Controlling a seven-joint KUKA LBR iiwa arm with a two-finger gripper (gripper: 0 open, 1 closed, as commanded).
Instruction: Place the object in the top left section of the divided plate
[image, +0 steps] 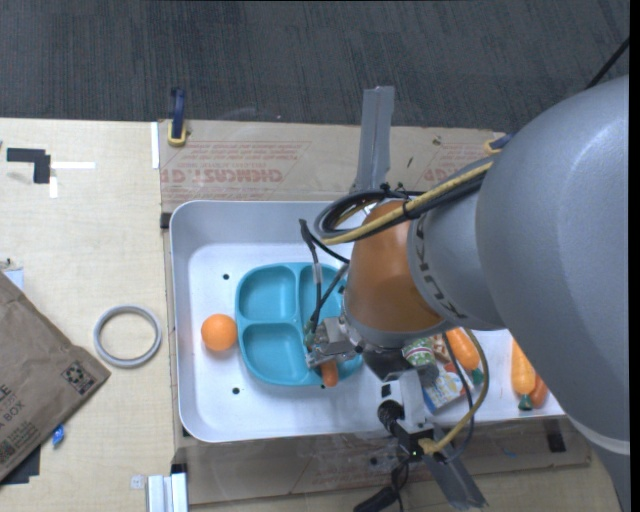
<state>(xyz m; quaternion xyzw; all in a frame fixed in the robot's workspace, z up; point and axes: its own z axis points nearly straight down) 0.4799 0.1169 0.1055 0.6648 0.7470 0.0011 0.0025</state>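
A teal divided plate (268, 325) lies in the left white bin (200, 400), and the arm covers its right side. An orange ball (218, 332) rests on the bin floor, touching the plate's left rim. My gripper (323, 355) hangs over the plate's lower right edge, below the orange wrist band (385, 280). A small orange piece (330, 377) shows right under the gripper at the plate's rim. Whether it is held or lying there is hidden by the wrist.
Carrots (462, 350) (526, 378) and a printed packet (440, 385) lie in the right bin, partly under the arm. A grey ring (128, 333) and a brown cardboard box (35, 390) sit on the bench to the left. Cables (335, 225) loop off the wrist.
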